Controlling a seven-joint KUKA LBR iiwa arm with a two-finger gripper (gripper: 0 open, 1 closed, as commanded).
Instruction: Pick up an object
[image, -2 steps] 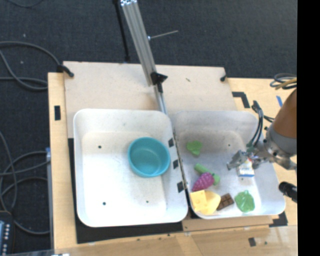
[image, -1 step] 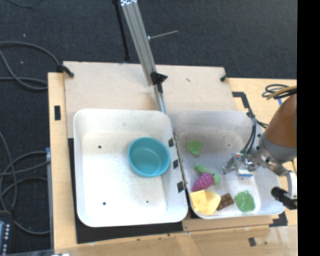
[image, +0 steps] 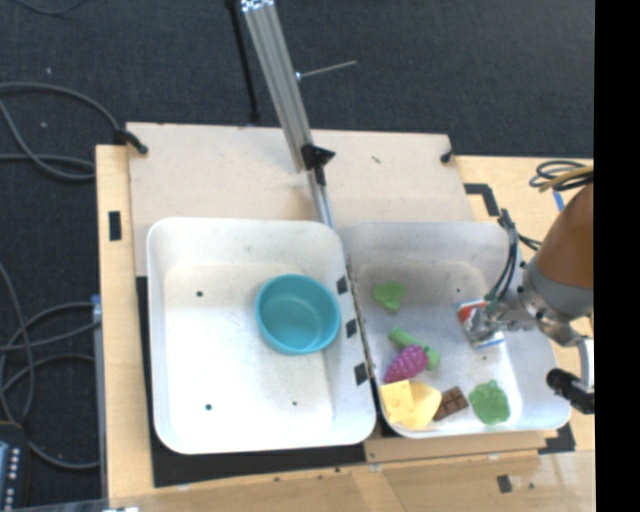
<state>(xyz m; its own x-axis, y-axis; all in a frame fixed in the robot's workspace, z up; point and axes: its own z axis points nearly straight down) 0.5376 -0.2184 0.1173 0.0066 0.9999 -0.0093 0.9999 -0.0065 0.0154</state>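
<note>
The right bin (image: 430, 245) holds several small toys: a light green piece (image: 388, 295), a green stem piece (image: 407, 339), a purple grape bunch (image: 406, 362), a yellow wedge (image: 410, 403), a brown block (image: 453, 402) and a green lumpy piece (image: 489, 401). My gripper (image: 484, 328) hangs low over the right side of this bin. A small red and white object (image: 468, 314) lies right at its left side, touching or nearly so. I cannot tell whether anything sits between the tips.
A blue bowl (image: 297, 313) sits in the left bin (image: 200, 250). A slanted metal pole (image: 285, 90) rises from behind the bins' shared edge. Cables lie on the dark floor at the left. The arm (image: 565, 255) covers the right bin's right wall.
</note>
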